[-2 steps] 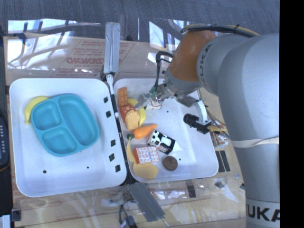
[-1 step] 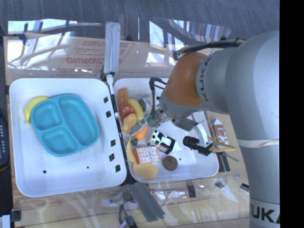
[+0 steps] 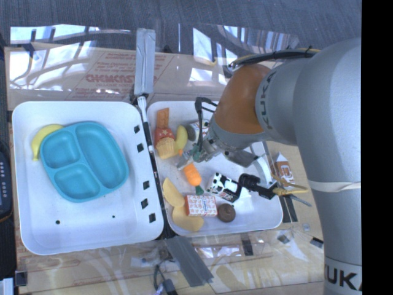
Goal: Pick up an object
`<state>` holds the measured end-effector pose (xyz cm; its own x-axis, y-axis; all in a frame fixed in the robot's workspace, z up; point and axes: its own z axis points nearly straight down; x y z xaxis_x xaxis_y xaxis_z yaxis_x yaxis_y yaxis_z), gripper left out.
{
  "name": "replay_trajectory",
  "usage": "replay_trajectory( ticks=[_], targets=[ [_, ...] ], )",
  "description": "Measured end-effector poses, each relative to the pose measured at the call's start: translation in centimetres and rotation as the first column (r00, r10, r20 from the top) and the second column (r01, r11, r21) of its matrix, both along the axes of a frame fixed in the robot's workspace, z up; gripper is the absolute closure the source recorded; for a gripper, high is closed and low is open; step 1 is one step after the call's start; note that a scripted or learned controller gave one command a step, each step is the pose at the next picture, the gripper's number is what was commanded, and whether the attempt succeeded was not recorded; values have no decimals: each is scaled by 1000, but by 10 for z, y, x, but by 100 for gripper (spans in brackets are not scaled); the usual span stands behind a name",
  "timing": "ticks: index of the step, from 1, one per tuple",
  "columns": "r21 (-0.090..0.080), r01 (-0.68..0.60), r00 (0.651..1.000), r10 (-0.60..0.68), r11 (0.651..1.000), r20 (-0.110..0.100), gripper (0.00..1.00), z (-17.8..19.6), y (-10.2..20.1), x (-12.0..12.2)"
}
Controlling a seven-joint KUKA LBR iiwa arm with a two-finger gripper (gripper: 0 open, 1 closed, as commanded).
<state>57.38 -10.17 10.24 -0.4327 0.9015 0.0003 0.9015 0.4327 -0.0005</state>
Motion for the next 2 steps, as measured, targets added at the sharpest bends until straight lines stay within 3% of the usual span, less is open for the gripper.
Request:
replay_trajectory(
  ticks=[1, 2],
  targets=[
    [-1, -349, 937, 349, 937, 1, 100, 9, -20, 27],
    [-2, -271, 963, 271, 963, 8, 100, 94, 43, 74]
  ],
)
